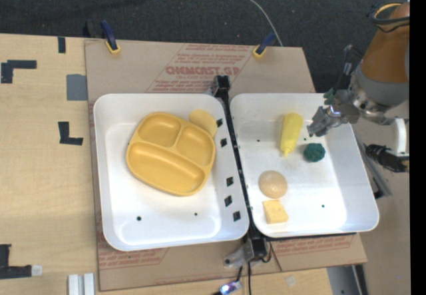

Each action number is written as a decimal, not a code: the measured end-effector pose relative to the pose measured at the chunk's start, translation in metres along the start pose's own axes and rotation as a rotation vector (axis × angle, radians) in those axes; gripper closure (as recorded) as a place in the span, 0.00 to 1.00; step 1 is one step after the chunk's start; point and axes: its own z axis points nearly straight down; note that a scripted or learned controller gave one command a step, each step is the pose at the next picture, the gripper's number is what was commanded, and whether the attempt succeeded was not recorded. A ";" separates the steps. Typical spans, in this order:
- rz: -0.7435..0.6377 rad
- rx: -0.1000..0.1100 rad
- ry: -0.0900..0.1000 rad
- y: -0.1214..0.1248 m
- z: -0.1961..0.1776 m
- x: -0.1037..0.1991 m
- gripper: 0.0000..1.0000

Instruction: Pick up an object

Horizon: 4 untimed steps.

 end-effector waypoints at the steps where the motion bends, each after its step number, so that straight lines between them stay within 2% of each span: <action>1: -0.003 0.005 0.002 -0.021 -0.001 0.052 1.00; 3: -0.006 0.005 0.003 -0.048 -0.015 0.161 1.00; 4: -0.005 0.007 0.002 -0.065 -0.010 0.211 1.00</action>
